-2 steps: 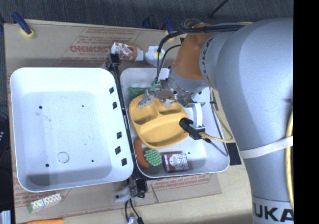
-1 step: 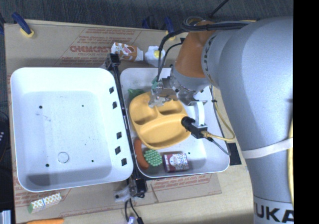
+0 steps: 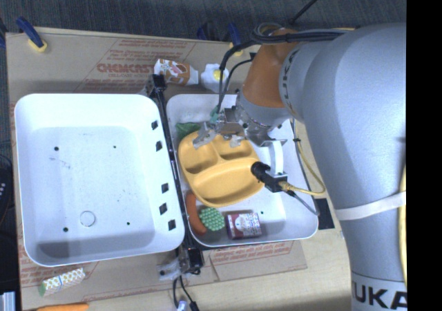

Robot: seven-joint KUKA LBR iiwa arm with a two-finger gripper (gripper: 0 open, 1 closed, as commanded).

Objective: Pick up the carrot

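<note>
A bench covered with printed cardboard [image 3: 138, 61] holds two shallow white bins side by side, seen from above at a slant. The left bin [image 3: 41, 164] shows a bare white floor with a few small dark holes. The right bin [image 3: 297, 223] is crowded. A yellow divided tray [image 3: 221, 178] lies tilted across its middle, taking up most of the space. Below the tray, at the bin's near end, the carrot [image 3: 191, 208] lies along the left wall, an orange piece partly tucked under the tray's edge. Just beside the carrot sits a green textured ball [image 3: 211, 219], touching or nearly touching it. To the right of the ball lies a small dark red can [image 3: 243, 224] on its side.

The grey arm [image 3: 345, 109], with its orange band [image 3: 266, 81], reaches in from the right and fills much of that side. The gripper [image 3: 219, 130] sits over the upper end of the yellow tray, well apart from the carrot. Whether the gripper is released or clenched cannot be told; it blends into the tray and the wrist hardware.

Beyond the bins, on the cardboard, lie a small orange-and-white packet [image 3: 173, 71] and a white and yellow object [image 3: 214, 74].
</note>
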